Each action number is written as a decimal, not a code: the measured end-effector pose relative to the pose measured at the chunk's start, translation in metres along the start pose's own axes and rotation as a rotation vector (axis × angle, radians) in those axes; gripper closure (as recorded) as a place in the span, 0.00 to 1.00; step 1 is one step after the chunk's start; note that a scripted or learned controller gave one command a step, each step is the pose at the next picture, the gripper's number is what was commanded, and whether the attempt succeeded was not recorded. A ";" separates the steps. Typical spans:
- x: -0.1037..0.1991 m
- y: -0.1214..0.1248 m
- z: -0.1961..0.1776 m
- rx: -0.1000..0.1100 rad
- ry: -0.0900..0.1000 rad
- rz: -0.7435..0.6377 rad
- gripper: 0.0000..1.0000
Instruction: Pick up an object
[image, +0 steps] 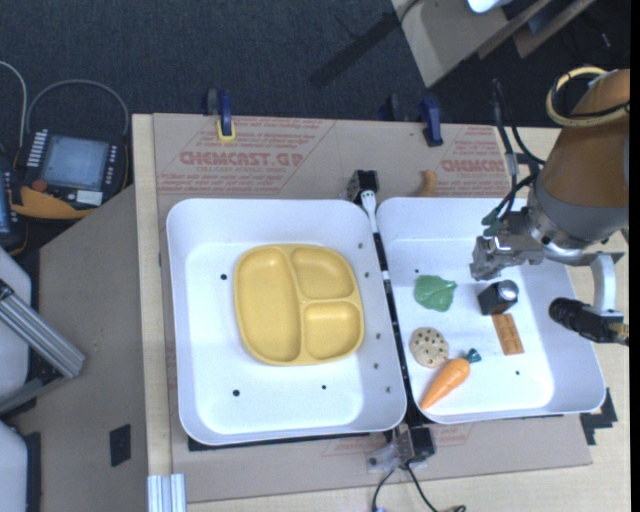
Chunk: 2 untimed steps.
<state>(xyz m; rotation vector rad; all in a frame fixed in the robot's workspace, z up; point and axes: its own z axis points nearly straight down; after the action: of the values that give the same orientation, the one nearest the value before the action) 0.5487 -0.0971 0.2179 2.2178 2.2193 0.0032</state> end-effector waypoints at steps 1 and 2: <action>0.051 0.003 -0.006 0.001 0.003 -0.005 1.00; 0.101 0.012 0.002 0.003 0.002 -0.005 1.00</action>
<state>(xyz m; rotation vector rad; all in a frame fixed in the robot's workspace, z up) 0.5601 0.0035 0.2153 2.2147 2.2274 0.0027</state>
